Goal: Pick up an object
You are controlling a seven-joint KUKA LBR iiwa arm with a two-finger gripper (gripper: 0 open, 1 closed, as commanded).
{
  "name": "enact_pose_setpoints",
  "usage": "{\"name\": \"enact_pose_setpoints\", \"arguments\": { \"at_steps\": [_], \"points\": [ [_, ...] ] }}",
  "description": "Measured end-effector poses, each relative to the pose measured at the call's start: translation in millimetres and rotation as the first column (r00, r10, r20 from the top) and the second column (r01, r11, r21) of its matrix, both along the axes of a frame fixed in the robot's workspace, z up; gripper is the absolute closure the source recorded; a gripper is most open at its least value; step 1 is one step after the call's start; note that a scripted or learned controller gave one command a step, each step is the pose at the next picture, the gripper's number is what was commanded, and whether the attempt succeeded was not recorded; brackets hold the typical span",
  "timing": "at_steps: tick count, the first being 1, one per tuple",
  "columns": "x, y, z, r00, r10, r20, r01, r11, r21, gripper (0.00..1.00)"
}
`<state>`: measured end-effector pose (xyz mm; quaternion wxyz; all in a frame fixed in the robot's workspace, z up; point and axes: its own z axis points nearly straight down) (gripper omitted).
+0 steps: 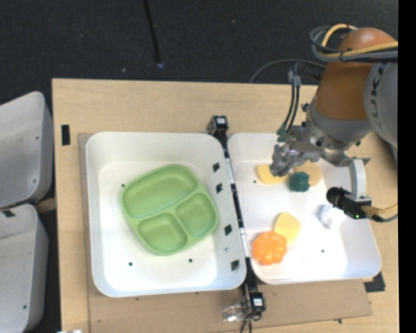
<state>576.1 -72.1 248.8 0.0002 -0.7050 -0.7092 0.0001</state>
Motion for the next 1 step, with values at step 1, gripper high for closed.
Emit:
{"name": "enact_pose_setpoints", "arguments": {
  "at_steps": [1],
  "points": [
    [8.1,41.5,-1.2,1.0,0.0,0.002,0.0,1.0,0.0,1.0]
  ]
}}
